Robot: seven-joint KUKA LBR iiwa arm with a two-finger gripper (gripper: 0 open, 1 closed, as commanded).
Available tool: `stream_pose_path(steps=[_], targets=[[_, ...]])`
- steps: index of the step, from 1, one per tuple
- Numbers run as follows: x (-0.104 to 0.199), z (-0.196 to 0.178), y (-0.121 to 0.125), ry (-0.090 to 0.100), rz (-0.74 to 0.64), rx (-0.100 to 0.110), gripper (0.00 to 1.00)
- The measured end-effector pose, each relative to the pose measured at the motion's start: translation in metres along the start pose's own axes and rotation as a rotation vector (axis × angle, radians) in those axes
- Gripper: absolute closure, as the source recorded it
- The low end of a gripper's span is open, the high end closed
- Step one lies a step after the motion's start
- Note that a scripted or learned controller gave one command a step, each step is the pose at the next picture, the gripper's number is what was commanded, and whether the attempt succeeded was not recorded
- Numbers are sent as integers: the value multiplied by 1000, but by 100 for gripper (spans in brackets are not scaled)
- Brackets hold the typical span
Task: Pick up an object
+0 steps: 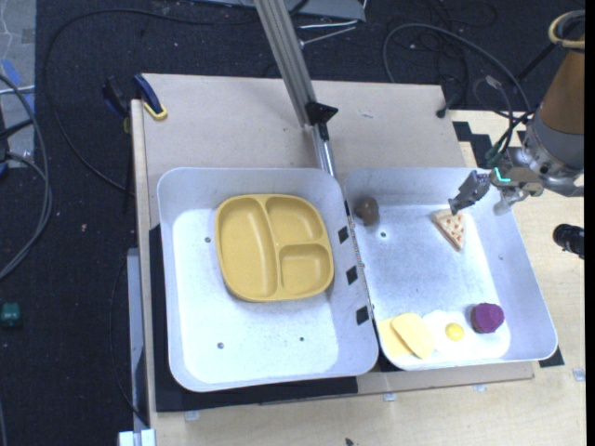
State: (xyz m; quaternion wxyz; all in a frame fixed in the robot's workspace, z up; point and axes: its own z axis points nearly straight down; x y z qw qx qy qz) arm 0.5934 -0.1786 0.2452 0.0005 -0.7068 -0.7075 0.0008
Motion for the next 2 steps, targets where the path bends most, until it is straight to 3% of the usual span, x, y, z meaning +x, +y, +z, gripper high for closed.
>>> stream_pose_path(steps=[1,2], targets=[[0,-1,1,0,0,-2,0],[-4,43,2,0,2,2,0]])
